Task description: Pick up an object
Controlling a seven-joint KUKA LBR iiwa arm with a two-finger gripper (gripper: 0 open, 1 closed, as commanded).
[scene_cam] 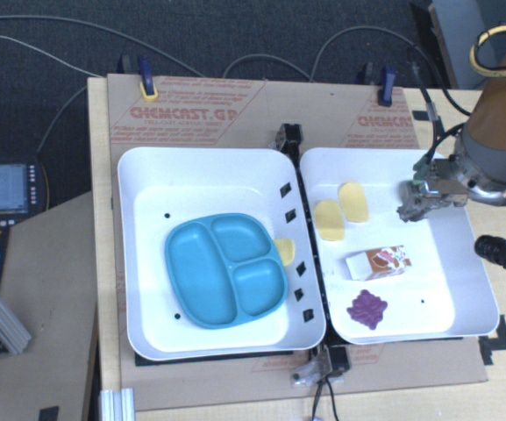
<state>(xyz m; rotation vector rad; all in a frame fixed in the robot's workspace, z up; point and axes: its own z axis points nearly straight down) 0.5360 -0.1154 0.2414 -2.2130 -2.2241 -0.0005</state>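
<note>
Purple grape-like cluster [367,308] lies low in the right bin [463,314], closest to the lower edge of the frame. Going left to right: a small grey screen [1,188] sits at the far left, off the surface. A blue divided plate [225,268] fills much of the left bin [138,235], with a pale yellow piece [285,251] just beside the plate's right rim. In the right bin, two yellow pieces [330,220] [353,202] lie side by side near the upper left, a small white and brown packet [377,262] rests below them, and the purple cluster lies below that. At the right of the frame the jaws [413,202] hang over the right bin's upper right, apart from every object; whether they are spread or closed cannot be told.
</note>
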